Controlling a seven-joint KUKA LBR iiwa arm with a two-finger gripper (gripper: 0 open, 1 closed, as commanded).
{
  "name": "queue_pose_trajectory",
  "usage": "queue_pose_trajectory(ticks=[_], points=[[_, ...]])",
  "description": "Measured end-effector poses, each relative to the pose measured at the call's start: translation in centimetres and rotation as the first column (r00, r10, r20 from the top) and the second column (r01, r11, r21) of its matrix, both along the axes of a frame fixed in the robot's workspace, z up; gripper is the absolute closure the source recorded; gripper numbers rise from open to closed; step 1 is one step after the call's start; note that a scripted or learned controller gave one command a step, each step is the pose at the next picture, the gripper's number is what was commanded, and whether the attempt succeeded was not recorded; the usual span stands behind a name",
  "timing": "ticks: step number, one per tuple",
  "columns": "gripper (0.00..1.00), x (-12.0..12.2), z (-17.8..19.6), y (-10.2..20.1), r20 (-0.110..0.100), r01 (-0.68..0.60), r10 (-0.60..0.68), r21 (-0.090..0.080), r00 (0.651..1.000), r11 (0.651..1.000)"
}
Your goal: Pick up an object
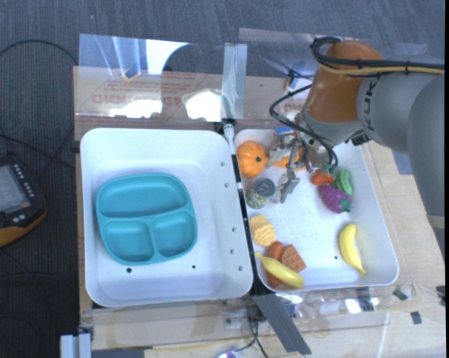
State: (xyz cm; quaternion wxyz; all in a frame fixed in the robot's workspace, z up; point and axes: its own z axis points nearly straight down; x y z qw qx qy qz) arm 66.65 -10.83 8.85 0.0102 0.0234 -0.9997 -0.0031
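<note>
No text, label, brand or number can be read with any certainty. The brown cardboard sheet (pixel 146 95) behind the left bin carries faint reddish printed lettering, seen upside down and washed out by glare from the clear plastic over it, so no word can be made out. A similar red print shows on the cardboard behind the right bin, near the orange band of the arm, also illegible. The handheld control pendant (pixel 8 196) lying on the floor at the left has a lit grey screen, but whatever it displays is too small and blurred to read
</note>
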Motion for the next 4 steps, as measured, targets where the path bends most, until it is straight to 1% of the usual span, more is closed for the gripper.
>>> queue_pose_trajectory(ticks=[1, 2, 3, 4], points=[[1.00, 0.6, 1.2, 0.0, 0.030, 0.002, -0.002, -0.007, 1.000, 1.000], [1.00, 0.5, 13.3, 3.8, 0.034, 0.221, -0.221, -0.004, 0.975, 0.975], [1.00, -6.5, 9.3, 6.6, 0.018, 0.010, -0.010, -0.005, 1.000, 1.000], [1.00, -11.3, 6.9, 0.6, 0.018, -0.387, 0.387, -0.004, 0.922, 0.922]])
